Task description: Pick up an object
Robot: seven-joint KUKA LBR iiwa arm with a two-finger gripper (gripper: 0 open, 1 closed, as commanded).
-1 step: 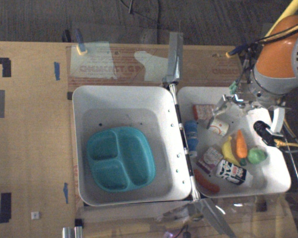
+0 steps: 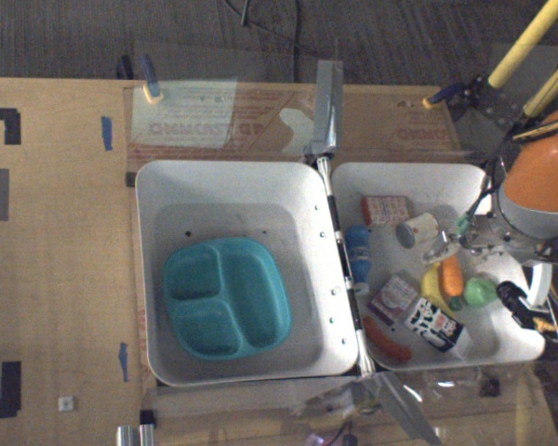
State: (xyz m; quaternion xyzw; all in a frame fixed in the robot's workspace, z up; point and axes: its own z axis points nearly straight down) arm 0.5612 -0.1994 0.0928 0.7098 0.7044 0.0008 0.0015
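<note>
Landmark: the teal divided tray [image 2: 225,297]; every place below is told from it.
Bins: two. The left bin [image 2: 158,193] carries the tray on its floor; the right bin [image 2: 391,177] sits just beside it, on the tray's right, and holds all the small goods.
My arm: one, its orange band [image 2: 539,177] far to the tray's right, over the right bin's outer edge.
My pincer [image 2: 449,246]: low over the clutter well right of the tray. Whether it is spread or pressed together, I cannot tell; the metal parts blur together.
Tray: one, three compartments, lying flat. Stiff plastic, I judge, but wide and low, a poor thing for me to take.
Boxes and packets: three by my count. A reddish box [image 2: 387,210] up and right of the tray, a purple packet [image 2: 394,295] level with it, a black-and-white patterned card box [image 2: 434,323] a little further right.
Task's thing, my pick: the orange carrot-like toy [image 2: 453,276], right of the tray, just below my pincer and touching a yellow piece [image 2: 432,287]. I expect it light, stiff and smooth, apt to roll; I would take it across its narrow middle.
Other rounded pieces: one green ball [image 2: 479,292] beside the carrot, one blue bottle [image 2: 357,245] nearest the tray, one red sausage shape [image 2: 387,338], one pale cup [image 2: 418,229] on its side.
</note>
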